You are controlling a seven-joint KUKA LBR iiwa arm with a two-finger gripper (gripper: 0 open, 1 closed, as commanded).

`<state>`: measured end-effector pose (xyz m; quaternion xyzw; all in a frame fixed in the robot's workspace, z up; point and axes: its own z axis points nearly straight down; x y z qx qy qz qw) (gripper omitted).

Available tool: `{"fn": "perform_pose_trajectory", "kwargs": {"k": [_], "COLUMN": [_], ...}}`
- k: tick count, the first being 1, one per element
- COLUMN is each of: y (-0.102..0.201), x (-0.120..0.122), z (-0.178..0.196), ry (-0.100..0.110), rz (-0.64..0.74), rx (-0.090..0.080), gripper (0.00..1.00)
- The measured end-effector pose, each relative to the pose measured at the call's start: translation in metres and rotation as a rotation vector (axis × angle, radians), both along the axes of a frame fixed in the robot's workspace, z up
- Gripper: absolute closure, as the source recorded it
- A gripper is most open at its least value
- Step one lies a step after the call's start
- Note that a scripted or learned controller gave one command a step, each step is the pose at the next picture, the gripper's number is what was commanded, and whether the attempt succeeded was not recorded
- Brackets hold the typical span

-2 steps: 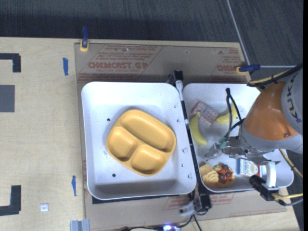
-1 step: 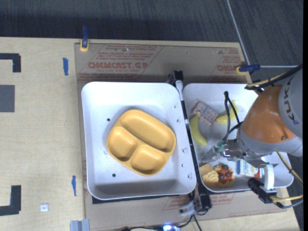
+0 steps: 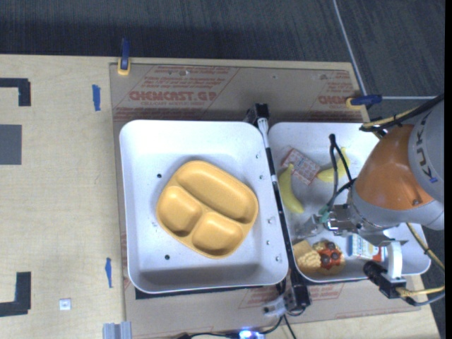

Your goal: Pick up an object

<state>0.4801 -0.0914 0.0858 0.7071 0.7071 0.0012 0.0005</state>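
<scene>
Grey arm with orange band (image 3: pixel 395 179) over the right white bin (image 3: pixel 418 263), reach step. Claw (image 3: pixel 332 221) among clutter beside a yellow plastic banana (image 3: pixel 289 189); finger state cannot be told. Next, judged: descend squarely onto one item.

Wooden bench top (image 3: pixel 56 210), pale, fills left of frame. Black tape marks (image 3: pixel 20 90) at its upper-left and lower-left edges. Brown cardboard sheet (image 3: pixel 212 90), red print, under both bins. Blue clamp (image 3: pixel 124 54) at sheet's upper-left corner; second clamp (image 3: pixel 364 101) at upper right.
</scene>
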Motion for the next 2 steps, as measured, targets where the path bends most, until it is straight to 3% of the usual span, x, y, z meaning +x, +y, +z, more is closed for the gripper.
{"fn": "perform_pose_trajectory", "kwargs": {"k": [2], "y": [-0.0007], "x": [0.0001], "z": [0.0000], "ry": [0.000], "rz": [0.001], "rx": [0.001], "gripper": [0.00]}}
